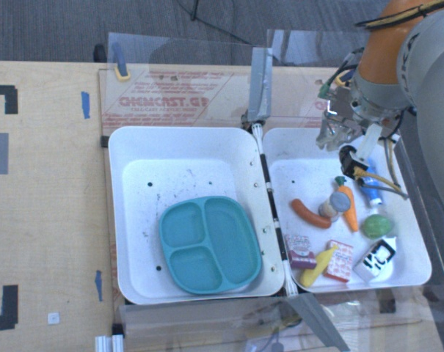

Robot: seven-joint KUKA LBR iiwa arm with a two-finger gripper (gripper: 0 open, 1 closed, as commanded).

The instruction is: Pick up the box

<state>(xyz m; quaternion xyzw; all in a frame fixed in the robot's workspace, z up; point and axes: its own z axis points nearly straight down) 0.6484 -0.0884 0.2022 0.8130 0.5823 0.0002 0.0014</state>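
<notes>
the two-finger metal gripper [337,135] is hovering over the right white bin's [420,266] far edge, jaw state unclear; the small pink-and-white cardboard box [340,260] is lying unlifted near the front; pickup is remaining.

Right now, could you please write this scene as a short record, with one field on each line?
left bin: holds a teal divided plate
right bin: holds toy food and small boxes
box: pink box near the front wall, beside a yellow banana
other items: sausage, carrot, green round item, black-and-white item
gripper: above the back of the right bin, apart from the box
box picked up: no
</notes>
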